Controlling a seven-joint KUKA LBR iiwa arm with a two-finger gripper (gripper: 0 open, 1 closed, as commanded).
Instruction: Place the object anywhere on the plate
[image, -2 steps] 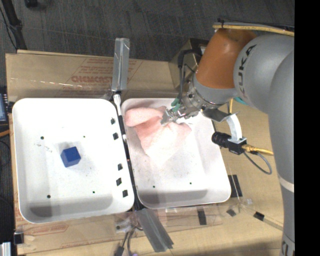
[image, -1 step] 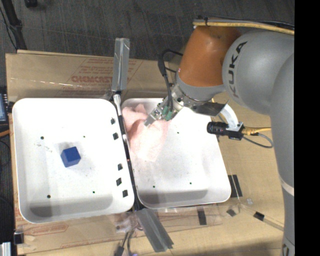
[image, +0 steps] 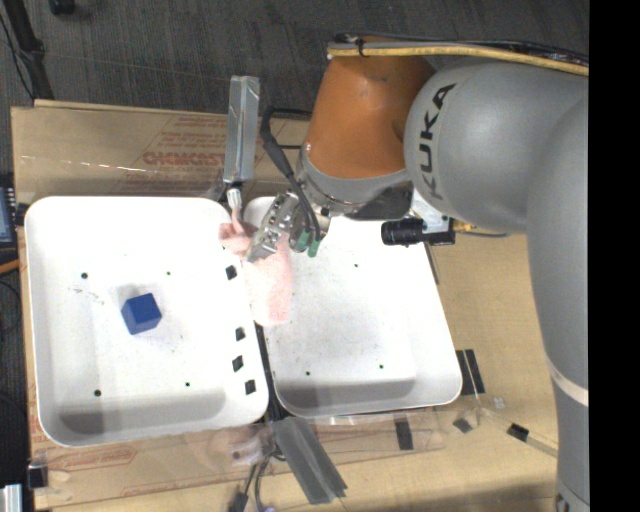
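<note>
Resting on the floor of the left bin (image: 60, 300), well to the left of and below the gripper (image: 275, 235), a small blue cube (image: 141, 312) sits clear of every wall. Between that cube and the gripper, a few small black marks (image: 240, 350) dot the inner right slope of the left bin. The gripper itself hangs over the seam where the two bins meet, near their far edges, and how it stands cannot be made out behind the metal and cables at the wrist. Just below and touching its tip in the view lies a pale pink plate (image: 272, 285), draped over the left rim of the right bin (image: 400, 340). Up and right of the gripper rise the arm's orange band (image: 355, 120) and the grey arm (image: 500, 130), which covers the right bin's far corner.
</note>
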